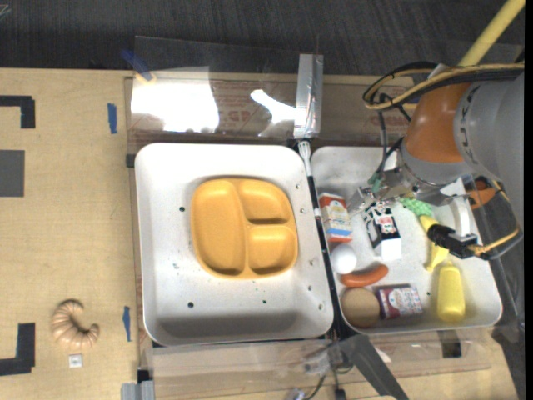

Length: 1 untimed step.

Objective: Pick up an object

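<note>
The right bin [487, 311] holds several items: a red and white carton [336, 219], a small white box with black print [386, 228], a white egg [344, 262], a red sausage [365, 276], a brown potato [360, 306], a dark can [400, 300], a yellow bottle [450, 291] and a green piece [414, 205]. My gripper [381, 195] hangs low over the back middle of this bin. It sits just above the white box and right of the carton. The wrist and cables hide its tips.
The left bin [158, 223] holds a yellow divided plate [243, 226]. A tan shrimp-like toy [75, 323] lies on the bench at the lower left. A clear panel and a metal post [308, 98] stand behind the bins. The grey arm [483, 132] covers the right bin's back right corner.
</note>
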Available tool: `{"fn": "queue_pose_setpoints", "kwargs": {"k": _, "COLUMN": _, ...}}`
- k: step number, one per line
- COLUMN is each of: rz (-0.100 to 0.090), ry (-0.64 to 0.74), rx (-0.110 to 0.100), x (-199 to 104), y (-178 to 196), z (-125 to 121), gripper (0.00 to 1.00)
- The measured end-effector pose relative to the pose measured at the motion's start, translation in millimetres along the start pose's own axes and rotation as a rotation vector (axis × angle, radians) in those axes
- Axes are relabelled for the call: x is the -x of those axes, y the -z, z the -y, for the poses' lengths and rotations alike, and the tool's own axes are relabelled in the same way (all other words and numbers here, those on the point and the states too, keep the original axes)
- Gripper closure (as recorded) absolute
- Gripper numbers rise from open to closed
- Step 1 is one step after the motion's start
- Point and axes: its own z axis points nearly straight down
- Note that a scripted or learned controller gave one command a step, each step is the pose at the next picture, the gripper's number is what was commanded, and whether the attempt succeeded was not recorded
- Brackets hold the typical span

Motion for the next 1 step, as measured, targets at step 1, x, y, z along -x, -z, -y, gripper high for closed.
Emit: {"fn": "queue_pose_setpoints", "kwargs": {"k": 1, "rz": -0.004, "ry": 0.005, "rx": 0.007, "x": -4.0, "y": 11.8, "z": -3.4, "gripper": 1.0}}
